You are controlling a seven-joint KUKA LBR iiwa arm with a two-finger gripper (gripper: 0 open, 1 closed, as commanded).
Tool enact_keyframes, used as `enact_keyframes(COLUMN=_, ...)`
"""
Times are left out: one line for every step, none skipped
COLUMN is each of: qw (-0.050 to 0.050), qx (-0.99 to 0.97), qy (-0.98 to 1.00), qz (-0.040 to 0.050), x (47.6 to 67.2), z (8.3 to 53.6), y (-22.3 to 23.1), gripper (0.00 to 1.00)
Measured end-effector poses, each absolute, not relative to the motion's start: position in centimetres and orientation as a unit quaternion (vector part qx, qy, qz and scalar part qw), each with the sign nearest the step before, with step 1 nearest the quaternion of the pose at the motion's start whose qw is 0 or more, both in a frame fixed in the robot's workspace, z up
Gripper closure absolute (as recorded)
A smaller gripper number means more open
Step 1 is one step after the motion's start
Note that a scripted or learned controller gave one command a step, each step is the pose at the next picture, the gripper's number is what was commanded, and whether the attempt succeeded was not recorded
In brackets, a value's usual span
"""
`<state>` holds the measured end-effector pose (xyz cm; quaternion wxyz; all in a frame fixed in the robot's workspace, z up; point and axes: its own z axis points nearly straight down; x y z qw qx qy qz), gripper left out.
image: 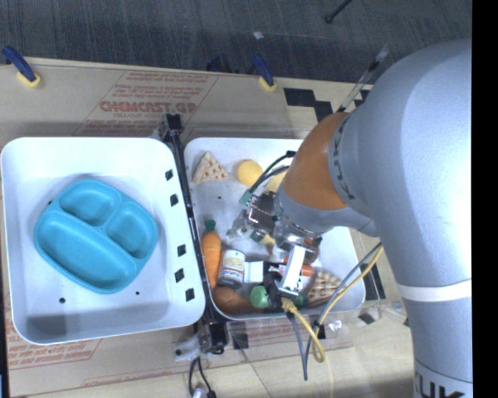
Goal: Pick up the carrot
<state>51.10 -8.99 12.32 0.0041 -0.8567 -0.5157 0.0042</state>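
In the camera view, the carrot [211, 255] lies in the right bin [201, 154], tight against that bin's left wall. Its long axis runs nearly straight up and down the picture, parallel to the wall; the end toward the top of the picture looks narrower and carries a small dark green bit, while the lower end is broader and meets a brown rounded item [231, 300] at the bin's near-left corner. The carrot is a smooth, plain orange, short and stubby.

Just to its right, touching or nearly so, stands a small jar [231, 267] with a white label and a dark lid. A green item [258, 298] sits below the jar, and a waffle-patterned piece [325, 284] lies toward the bin's lower right. Farther up the bin are a tan triangular wedge [208, 170] and a yellow lemon [249, 172], both well apart from the carrot.

The gripper [275, 251] hangs over the middle of the right bin, to the carrot's right, with the jar between them; whether it is spread or pressed together cannot be told here. Nothing shows between its parts.

Room around the carrot is scant: wall on its left, jar on its right, brown item below. Only the bin floor above its upper end is bare. The left bin [17, 222] holds a blue divided plate [95, 235].
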Motion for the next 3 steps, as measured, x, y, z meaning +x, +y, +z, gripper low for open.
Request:
enact_keyframes(qw=-0.004, qx=-0.902, qy=-0.432, qz=-0.0063, x=51.6, z=9.7, y=-10.2, gripper=0.0)
enact_keyframes(qw=0.001, qx=-0.902, qy=-0.431, qz=-0.0009, x=58.7, z=19.5, y=-7.8, gripper=0.0)
enact_keyframes(qw=0.003, qx=-0.891, qy=-0.455, qz=0.0036, x=58.5, z=9.0, y=-10.9, gripper=0.0)
